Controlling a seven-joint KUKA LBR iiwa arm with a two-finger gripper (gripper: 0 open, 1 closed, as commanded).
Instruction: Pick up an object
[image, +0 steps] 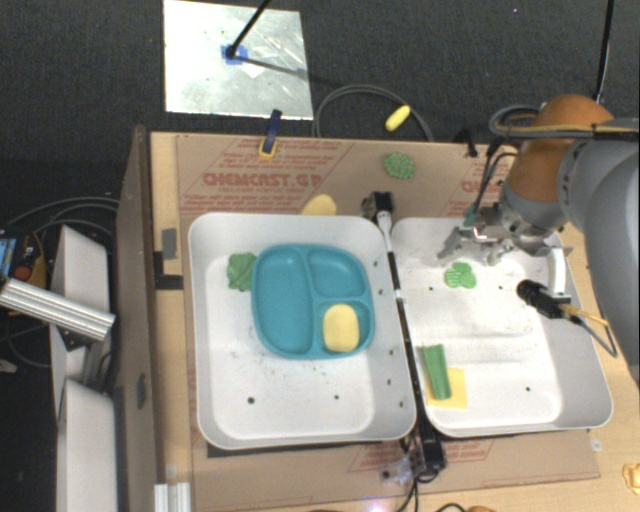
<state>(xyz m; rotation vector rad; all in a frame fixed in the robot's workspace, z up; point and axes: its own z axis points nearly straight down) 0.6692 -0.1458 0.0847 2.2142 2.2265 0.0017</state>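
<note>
The brown board (300, 170) reads "CHEMCAST" (red letters, partly faded).

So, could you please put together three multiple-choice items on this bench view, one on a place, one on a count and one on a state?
1. Where does the yellow oval piece lie?
A. In a compartment of the blue tray
B. On the cardboard
C. In the right bin

2. How many white bins stand on the bench?
A. One
B. Two
C. Four

3. How does the green flat piece stand to the gripper?
A. Lifted high between the fingers
B. Lying on the floor of the right bin, just below the gripper
C. Inside the tray

Key: 1 A, it sits in the tray's lower right compartment; 2 B, left bin and right bin side by side; 3 B, it rests on the bin floor.
</note>
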